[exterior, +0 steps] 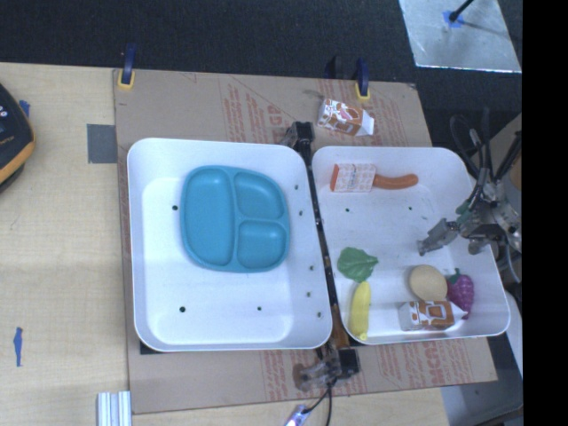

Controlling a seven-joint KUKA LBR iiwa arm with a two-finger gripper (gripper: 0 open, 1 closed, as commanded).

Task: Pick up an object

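nearest the lens, at the bottom of the right bin [484, 171], lie a yellow banana [359, 308] and a small carton [429, 314], with a tan potato [428, 281] and purple grapes [461, 290] just above the carton. gripper [448, 233] sits at this bin's right side, above the potato; fingers look parted, nothing between them, though detail is small. judged target: potato, nearest the gripper. likely light, stiff toy plastic, smooth and rounded, so it may slip; take it across its narrow middle. count in right bin: one banana, one potato, one grape bunch, one green leaf [356, 262], one sausage [395, 182], two cartons (second [353, 177] by the sausage). left bin [151, 282]: one blue divided plate [236, 217]. one packet [345, 118] lies outside on the cardboard.
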